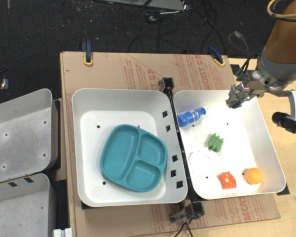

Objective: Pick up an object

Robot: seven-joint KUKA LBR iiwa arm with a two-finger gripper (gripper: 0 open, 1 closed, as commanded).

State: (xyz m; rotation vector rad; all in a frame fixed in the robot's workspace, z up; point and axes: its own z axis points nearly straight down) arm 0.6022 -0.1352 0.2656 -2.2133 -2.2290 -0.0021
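Note:
The right bin point(269, 147) holds a blue bottle point(191, 116) lying on its side at the upper left, a small green toy point(215, 142) in the middle, a red piece point(227, 180) and an orange ball point(253, 176) near the front. A faint clear round lid point(201, 161) lies on the bin floor. My gripper point(235, 100) hangs over the bin's back right part, well to the right of the bottle, with nothing seen between its fingers.
The left bin point(89, 132) carries a teal divided tray point(133, 157). Both bins sit on a cardboard sheet point(138, 68) held by clamps. Grey-white lids point(19, 132) lie at the far left. Cables cross the dark floor behind.

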